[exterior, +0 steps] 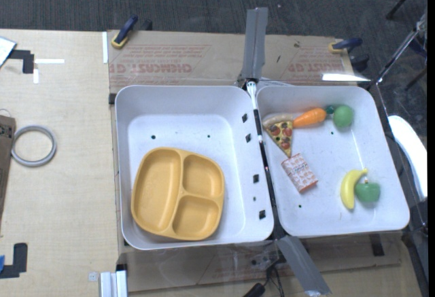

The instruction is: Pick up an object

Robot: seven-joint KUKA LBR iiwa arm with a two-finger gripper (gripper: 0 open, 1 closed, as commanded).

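Camera view: the carrot [309,117] is seen just right of the pizza slice [281,134], judged light, stiff and slippery, best gripped mid-body. The jaws' state cannot be told.

Left bin [129,112]: yellow tray [178,192] fills front, back strip open; right bin [380,221]: toys ring a bare centre.

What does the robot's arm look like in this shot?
The arm appears as a smooth, rounded, pale grey-white casing just past the outer rim of the right bin. I cannot make out markings or cables on that part.
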